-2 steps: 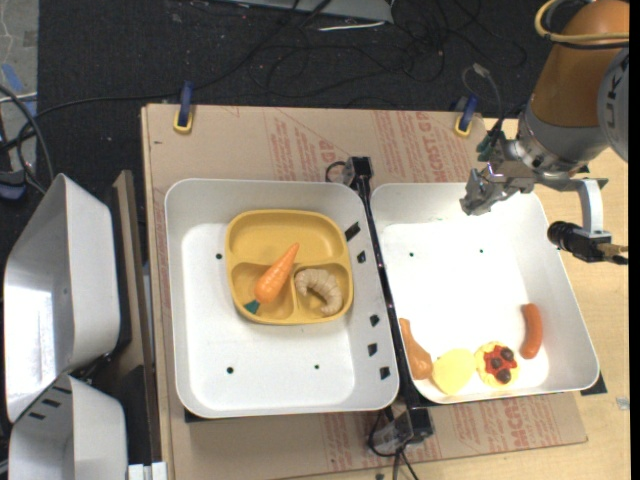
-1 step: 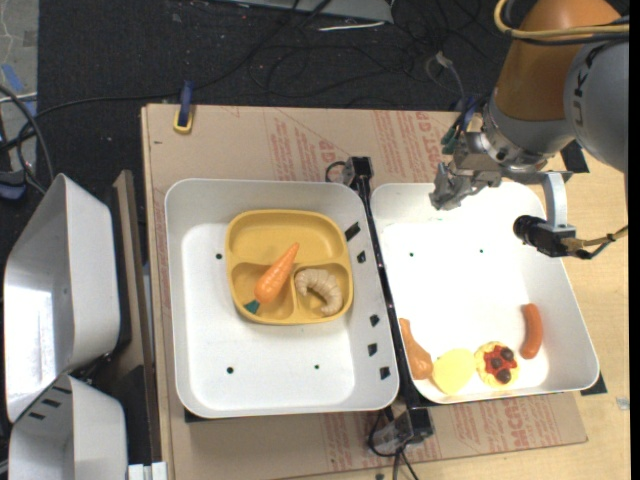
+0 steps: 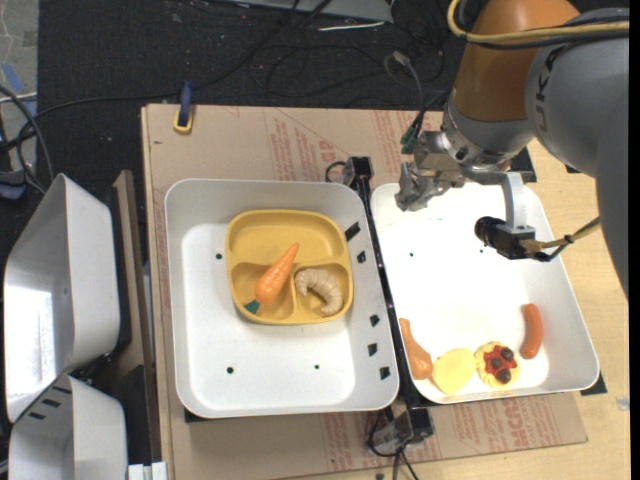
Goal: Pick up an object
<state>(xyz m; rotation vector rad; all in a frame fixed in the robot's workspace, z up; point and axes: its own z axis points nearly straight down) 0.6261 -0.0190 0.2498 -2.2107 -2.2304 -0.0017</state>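
The gripper [image 3: 418, 194] hangs over the far left corner of the right-hand bin [image 3: 470, 278], close to the rim that divides the two bins, and its metal fingers point down toward the white floor there. From this slanted overhead angle I cannot tell whether it is released or clenched, and nothing shows between its tips; no object lies directly beneath it. The grey arm [image 3: 580, 68] with its orange band [image 3: 510, 33] comes in from the right and covers the far right corner of that bin. The loose objects in the right bin all sit along its near edge, well apart from the gripper: an orange curved piece [image 3: 414, 349] near the left wall, a pale yellow round piece [image 3: 452, 370] just beside it, a small tart-like toy with red and dark berries [image 3: 497, 362] touching or nearly touching the yellow piece, and a sausage [image 3: 531, 329] upright along the right side. In the left-hand bin [image 3: 200, 298] a yellow divided plate [image 3: 245, 233] holds a toy carrot [image 3: 277, 272] lying at a slant across its divider and a pale shrimp [image 3: 321, 288] in the near right compartment.
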